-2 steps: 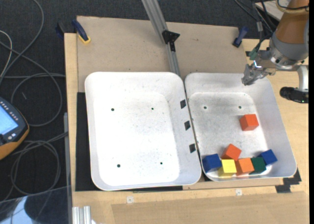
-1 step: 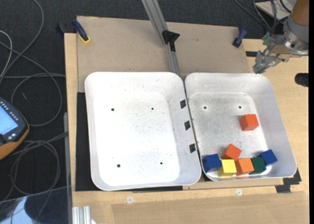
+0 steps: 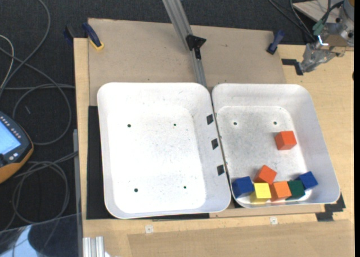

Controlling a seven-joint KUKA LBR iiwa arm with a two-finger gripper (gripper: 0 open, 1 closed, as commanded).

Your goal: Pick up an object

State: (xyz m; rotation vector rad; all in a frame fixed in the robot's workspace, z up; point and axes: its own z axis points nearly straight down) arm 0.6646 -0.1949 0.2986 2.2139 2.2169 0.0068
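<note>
Your gripper (image 3: 313, 59) hangs at two o'clock, outside the right bin (image 3: 318, 116); you cannot tell its grip. A lone orange cube (image 3: 286, 140) sits mid-bin, with the other cubes (image 3: 274, 185) clustered touching at the bin's six o'clock wall.

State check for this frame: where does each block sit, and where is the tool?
Lone orange block: apart, mid right bin.
Block cluster: packed at the right bin's near edge.
Left bin: no blocks.
Tool: beyond the bins, top right, holding nothing visible.
</note>
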